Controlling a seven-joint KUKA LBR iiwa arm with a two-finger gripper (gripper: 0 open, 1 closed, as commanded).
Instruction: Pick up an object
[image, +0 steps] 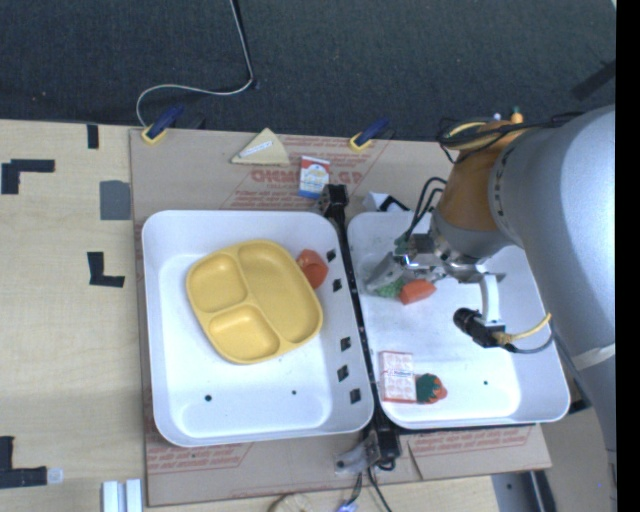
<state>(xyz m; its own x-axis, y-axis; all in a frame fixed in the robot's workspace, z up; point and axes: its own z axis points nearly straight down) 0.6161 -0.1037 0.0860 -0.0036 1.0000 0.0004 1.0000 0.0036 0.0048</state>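
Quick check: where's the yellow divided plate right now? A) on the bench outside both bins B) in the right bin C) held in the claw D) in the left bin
D: the plate lies flat in the left bin, beside an orange item.

The grey arm (560, 200) is reaching in from three o'clock, its gripper (400, 272) hanging low over the right bin (500, 400) beside an orange-red object (418, 291). At nine o'clock, a yellow divided plate (255, 298) is lying in the left bin (170, 330), a small orange piece (314, 267) touching its edge. A small card (397, 376) is lying near six o'clock.
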